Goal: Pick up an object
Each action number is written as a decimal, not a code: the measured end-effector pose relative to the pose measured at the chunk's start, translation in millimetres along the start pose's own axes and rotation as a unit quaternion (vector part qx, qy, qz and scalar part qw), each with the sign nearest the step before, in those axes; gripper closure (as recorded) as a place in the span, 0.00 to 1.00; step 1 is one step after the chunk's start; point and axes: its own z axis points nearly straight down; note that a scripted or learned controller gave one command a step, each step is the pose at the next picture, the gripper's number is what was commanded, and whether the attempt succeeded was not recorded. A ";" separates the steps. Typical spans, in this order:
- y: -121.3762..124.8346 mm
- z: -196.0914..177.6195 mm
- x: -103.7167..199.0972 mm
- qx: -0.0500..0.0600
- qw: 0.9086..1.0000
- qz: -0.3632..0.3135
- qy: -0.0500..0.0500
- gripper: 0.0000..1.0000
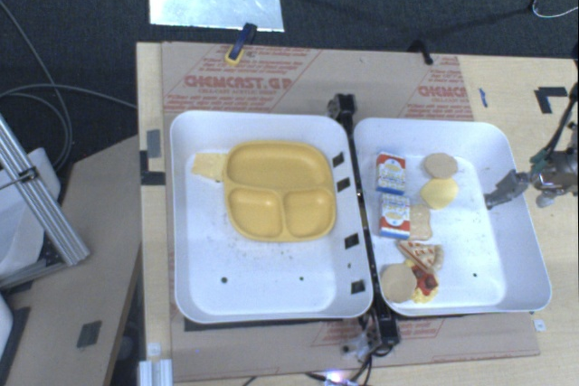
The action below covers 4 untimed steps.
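Note:
The right bin point(507, 276) holds several toy food items along its left side. Two small red, white and blue cartons point(392, 174) point(395, 215) lie one below the other. Right of them are a tan round cookie point(441, 164), a yellow round piece point(440, 193) and a pale cracker point(421, 219). Lower down sit a pizza slice point(422, 256), a beige disc point(396, 282) and a small red and yellow piece point(425, 287). My gripper point(499, 191) hangs over the bin's right side, apart from the items, with nothing seen in it.
The left bin point(208, 285) holds a yellow divided plate point(279, 191) with a flat yellow slice point(208, 165) at its upper left. A black divider point(359, 194) runs between the bins. Cardboard point(271, 77) lies under both.

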 end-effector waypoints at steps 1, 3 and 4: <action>-15.4 76.9 48.8 0.004 1.000 -0.002 0.003 0.00; -14.8 163.8 93.9 -0.001 1.000 0.001 0.000 1.00; 43.2 68.1 157.8 -0.006 1.000 -0.005 0.001 1.00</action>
